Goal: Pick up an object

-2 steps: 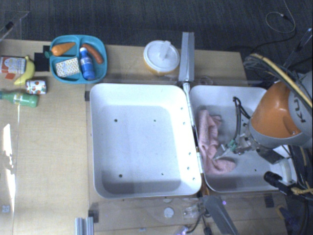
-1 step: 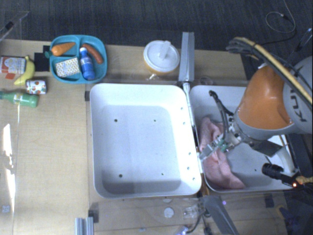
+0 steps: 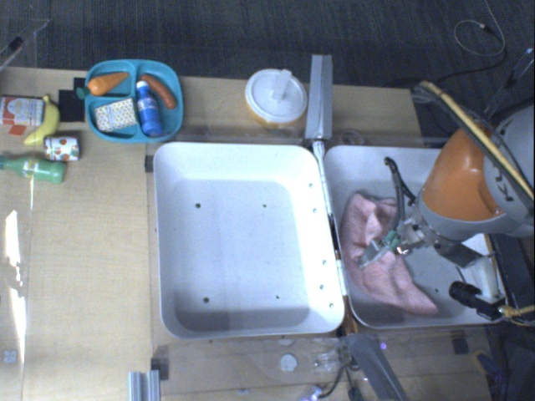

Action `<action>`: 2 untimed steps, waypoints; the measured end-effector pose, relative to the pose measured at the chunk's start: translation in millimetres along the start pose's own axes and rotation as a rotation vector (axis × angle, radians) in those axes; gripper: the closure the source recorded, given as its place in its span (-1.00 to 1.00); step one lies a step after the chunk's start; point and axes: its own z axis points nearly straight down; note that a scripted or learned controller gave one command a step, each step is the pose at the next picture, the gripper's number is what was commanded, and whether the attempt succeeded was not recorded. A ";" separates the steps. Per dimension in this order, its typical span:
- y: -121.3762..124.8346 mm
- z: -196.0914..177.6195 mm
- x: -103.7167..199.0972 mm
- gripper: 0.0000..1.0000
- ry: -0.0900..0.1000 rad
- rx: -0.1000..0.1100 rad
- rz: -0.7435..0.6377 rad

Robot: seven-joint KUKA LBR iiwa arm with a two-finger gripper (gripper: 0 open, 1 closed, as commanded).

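since the camera looks down at a slant, the near edge of the bench is taken first. the right bin (image 3: 351,224) holds a pink cloth (image 3: 380,261), lying crumpled against the bin's left wall and spreading toward its near wall. the gripper (image 3: 380,251) sits low over the middle of the cloth, on or just above the fabric. the fingertips are small and blurred against the pink, so whether they are spread or closed cannot be told, and no fabric is seen lifted between them. the arm (image 3: 460,182) reaches in from the right, its orange band above the bin's right half.

risks, as judged: the cloth is limp and bunched, so a closing grip could pinch only a thin fold and lose it on the lift, or drag the cloth along the floor. the cloth lies close to the left wall; a descent biased that way could strike the rim shared with the left bin (image 3: 242,241).

clearance: the floor of the right bin between cloth and right wall is bare but partly covered by the arm. the left bin offers a wide flat floor.

further back, a yellow lidded cup (image 3: 276,98) stands just behind the bins, beside an upright metal post (image 3: 318,98). to the far left are a blue divided tray (image 3: 171,98) of toy food, a banana (image 3: 43,122), a small can (image 3: 61,148) and a green bottle (image 3: 33,168), all well apart from the work.
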 end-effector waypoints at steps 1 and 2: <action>67.6 15.9 -30.8 -1.00 -0.009 -0.020 0.147; 106.5 -76.1 -21.8 -1.00 -0.003 -0.004 0.105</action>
